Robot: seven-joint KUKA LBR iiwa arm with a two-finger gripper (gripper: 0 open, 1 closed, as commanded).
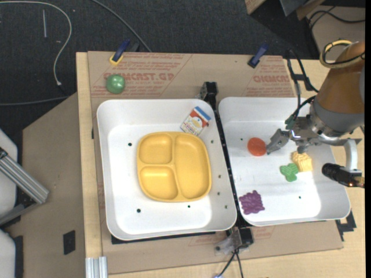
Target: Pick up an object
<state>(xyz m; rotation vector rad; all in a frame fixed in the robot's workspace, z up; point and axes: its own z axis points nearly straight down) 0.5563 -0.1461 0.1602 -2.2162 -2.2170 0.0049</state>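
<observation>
Item: two-finger gripper (280,140), dark metal, carried on the grey arm with orange band (342,91), positioned low over the right-hand shallow white bin (232,172). The fingers appear slightly parted with nothing seen between them, though the tips are small and dark and this is given as a reading, not a certainty.

Nearest object: round orange-red ball (257,147), lying just beside the fingertips at about 8 o'clock, possibly touching. Being round, it offers no long axis to align with. It is judged the likeliest target; a short shift toward 8 o'clock would be needed to straddle it.

Further out: pale yellow blocky toy (302,162) at 4 o'clock, near; small green soft toy (288,172) at 5 o'clock; purple grape-like cluster (251,202) at 7 o'clock, well apart, near the bin's front edge.
</observation>
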